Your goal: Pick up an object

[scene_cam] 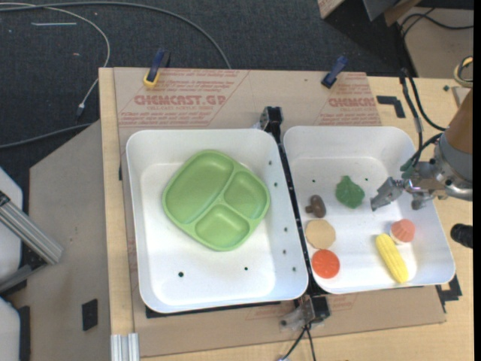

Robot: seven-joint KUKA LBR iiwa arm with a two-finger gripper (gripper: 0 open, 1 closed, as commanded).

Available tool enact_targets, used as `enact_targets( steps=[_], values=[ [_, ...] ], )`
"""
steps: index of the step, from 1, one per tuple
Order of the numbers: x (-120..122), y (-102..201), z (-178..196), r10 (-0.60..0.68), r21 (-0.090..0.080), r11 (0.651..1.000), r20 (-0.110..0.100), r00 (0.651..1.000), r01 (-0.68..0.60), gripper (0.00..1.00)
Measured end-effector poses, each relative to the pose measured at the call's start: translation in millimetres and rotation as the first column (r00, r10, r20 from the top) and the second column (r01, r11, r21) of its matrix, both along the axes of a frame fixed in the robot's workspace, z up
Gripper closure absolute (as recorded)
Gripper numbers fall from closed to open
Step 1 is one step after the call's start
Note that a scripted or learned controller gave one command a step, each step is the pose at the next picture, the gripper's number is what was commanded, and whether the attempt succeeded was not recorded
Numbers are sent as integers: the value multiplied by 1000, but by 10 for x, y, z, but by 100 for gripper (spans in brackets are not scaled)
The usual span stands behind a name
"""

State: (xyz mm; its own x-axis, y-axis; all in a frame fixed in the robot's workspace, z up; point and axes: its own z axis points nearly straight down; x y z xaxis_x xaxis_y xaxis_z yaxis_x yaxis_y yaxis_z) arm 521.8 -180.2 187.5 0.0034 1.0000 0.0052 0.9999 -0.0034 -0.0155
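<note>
Bins sit side by side on the desk [113,201], meeting along a black divider down the middle. The left bin [139,156] carries a green divided plate [216,199], lying flat and turned at an angle, with bare white floor all around it, widest toward the near edge.

The right bin [353,138] holds the small things. A green broccoli-like piece [349,192] lies near the centre. A small brown piece [316,205] lies close to the divider, with a tan round disc [321,234] just below it and an orange-red round piece [325,263] near the bin's front rim. A yellow corn cob [393,257] lies slanted close to the front right corner, and a pinkish round piece [403,231] sits just beside its upper end. The far half of this bin is open floor.

The arm [460,145] reaches over the right rim. Its hand [397,192] hangs above the bin floor between the broccoli-like piece and the pinkish piece, apart from both. Its fingers appear spread, with nothing between them.
</note>
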Motion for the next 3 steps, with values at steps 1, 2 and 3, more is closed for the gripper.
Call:
enact_targets(
  steps=[1,2,3],
  values=[
    [33,3,67,4,-3,1000,13,1000,-4,0],
    [94,5,-370,4,-2,1000,10,1000,-4,0],
    [-11,8,-866,3,-2,1000,10,1000,-3,0]
  ],
)
